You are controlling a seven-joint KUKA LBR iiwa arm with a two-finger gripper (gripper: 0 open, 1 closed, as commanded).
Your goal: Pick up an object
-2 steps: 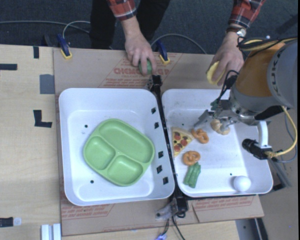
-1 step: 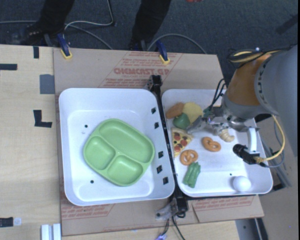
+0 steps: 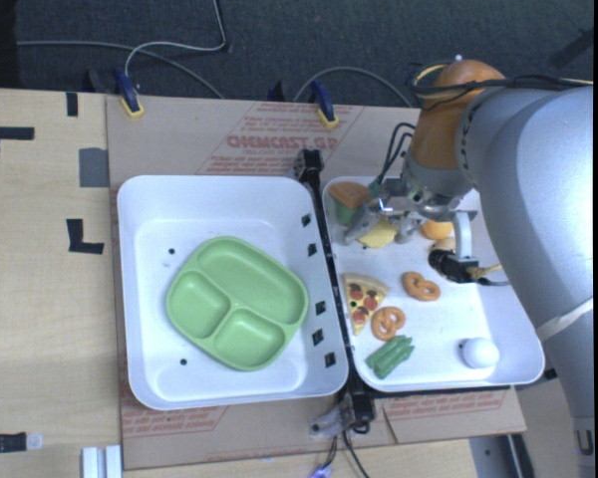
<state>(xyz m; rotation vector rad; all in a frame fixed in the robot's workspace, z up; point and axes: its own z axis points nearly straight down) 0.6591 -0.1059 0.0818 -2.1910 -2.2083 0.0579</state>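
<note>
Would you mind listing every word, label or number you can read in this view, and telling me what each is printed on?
"CHEMCAST", in red on the brown cardboard sheet under the bins.
A shorter word follows on that line, and a smaller red line sits beneath; both are too blurred to read.
Fainter red print on the cardboard's front edge is also illegible.

Grey arm enters from the right edge of the desk, big link filling the right side. Orange band above the wrist sits near the far right corner. Wrist points down and left, end effector [image 3: 384,225] low over the far left part of the right bin [image 3: 498,366].
</note>
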